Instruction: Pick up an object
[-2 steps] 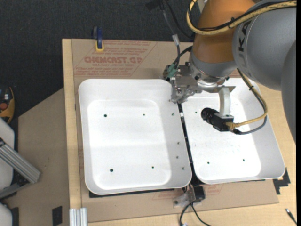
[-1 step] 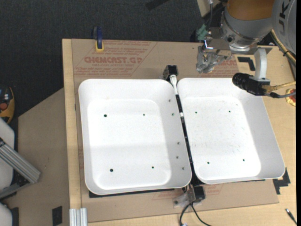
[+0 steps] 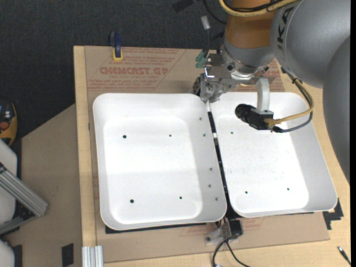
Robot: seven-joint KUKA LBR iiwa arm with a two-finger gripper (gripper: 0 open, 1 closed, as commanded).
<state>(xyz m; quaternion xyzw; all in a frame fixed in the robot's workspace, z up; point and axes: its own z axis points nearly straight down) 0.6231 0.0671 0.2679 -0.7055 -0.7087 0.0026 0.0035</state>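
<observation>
Over the far rims where the 2 shallow white plastic bins [image 3: 156, 154] meet, the tool [image 3: 210, 90] hangs low; its spread I cannot tell, blurred metal clutter. No loose object can be made out inside either bin.

Lighting: bright, even, overhead. Left bin [image 3: 150, 160] and right bin [image 3: 278, 166] render near-white, with little surface detail. Soft grey gradient across the lower part of the left bin floor; faint shadow along the rims where the two bins meet at centre frame. Dark backdrop [image 3: 55, 15] in upper left shows visible grain. Arm [image 3: 311, 32] at upper right is large, close and slightly soft; mild sheen on its orange band. Desk [image 3: 150, 65] lettering is readable, edges moderately sharp.
</observation>
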